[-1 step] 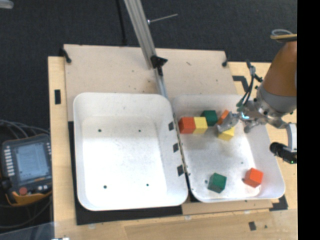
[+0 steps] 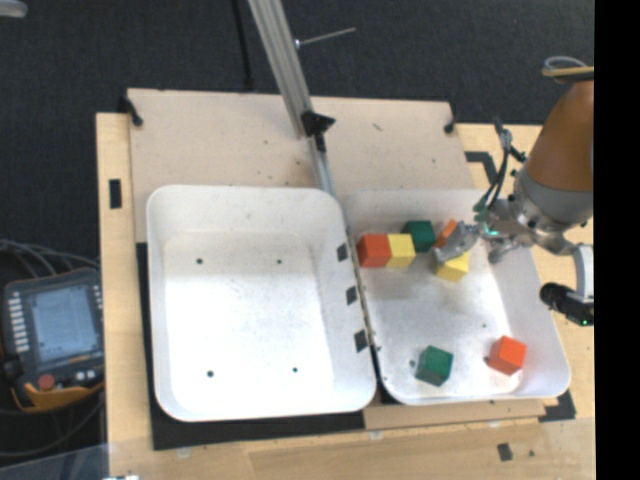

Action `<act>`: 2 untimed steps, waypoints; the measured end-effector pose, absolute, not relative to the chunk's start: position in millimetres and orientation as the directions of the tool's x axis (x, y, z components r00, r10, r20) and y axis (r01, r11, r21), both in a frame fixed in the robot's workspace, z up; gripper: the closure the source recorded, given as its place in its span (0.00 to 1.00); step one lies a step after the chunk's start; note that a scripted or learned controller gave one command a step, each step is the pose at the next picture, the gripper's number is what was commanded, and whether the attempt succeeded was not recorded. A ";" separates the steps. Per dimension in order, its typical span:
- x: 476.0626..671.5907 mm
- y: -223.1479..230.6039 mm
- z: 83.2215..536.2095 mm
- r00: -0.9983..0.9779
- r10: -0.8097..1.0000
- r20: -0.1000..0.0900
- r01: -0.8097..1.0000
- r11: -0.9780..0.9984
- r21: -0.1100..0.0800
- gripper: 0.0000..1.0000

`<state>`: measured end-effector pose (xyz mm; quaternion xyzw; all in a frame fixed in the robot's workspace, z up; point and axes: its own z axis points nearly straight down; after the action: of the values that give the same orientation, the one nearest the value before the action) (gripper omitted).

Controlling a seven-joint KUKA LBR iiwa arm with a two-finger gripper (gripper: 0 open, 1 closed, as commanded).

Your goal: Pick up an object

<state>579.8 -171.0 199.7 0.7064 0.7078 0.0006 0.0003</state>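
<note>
The right bin (image 2: 520, 298) holds several small blocks. Along its far side sit an orange-red block (image 2: 373, 250), a yellow block (image 2: 401, 249) and a green block (image 2: 421, 235), touching in a row. My gripper (image 2: 456, 246) reaches in from the right, low over a second yellow block (image 2: 455, 267), with a small orange block (image 2: 447, 231) just behind it. The gripper overlaps both of these, and I cannot make out whether either is held. Near the front of the bin lie a green block (image 2: 434, 364) and an orange block (image 2: 507, 354), well apart from the gripper.
The left bin (image 2: 165, 268) sits beside the right one, with a divider edge (image 2: 357, 298) between them. A slanted metal pole (image 2: 285, 63) rises behind the bins. The arm's orange band (image 2: 565, 148) stands over the bench's right edge. A teach pendant (image 2: 55, 328) lies at far left.
</note>
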 end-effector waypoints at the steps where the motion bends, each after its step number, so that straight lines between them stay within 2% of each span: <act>1: 576.4 -173.5 157.5 0.002 1.000 -0.001 1.000 -0.002 -0.003 0.00; 2: 580.4 -180.5 98.4 0.003 1.000 -0.002 1.000 -0.003 -0.002 0.00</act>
<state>580.4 -180.5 98.4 0.7080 0.7062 -0.0014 0.0001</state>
